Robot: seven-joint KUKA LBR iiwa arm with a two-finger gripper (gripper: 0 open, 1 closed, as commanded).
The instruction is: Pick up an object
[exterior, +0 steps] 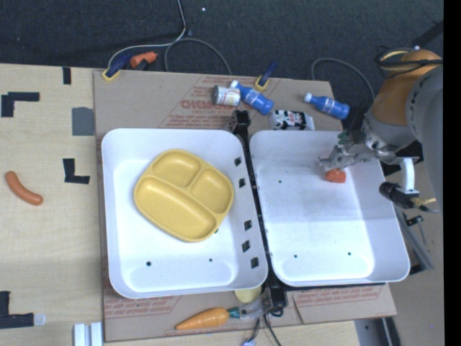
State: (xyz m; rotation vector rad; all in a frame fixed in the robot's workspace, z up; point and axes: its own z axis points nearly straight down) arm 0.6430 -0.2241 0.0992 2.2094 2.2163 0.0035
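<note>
In the right bin point(324, 265), far-right corner: gripper point(337, 160) sits on small red object point(336, 176), grasp stage. Finger opening: cannot tell. Next: confirm grip, lift.

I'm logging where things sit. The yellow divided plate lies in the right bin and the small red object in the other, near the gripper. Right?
Not quite. The camera view shows the yellow divided plate in the left bin; the small red object lies in the right bin, near the gripper.

Claw point(338, 161) partly covers a small red object point(336, 176); its finger state is too small to resolve.
</note>
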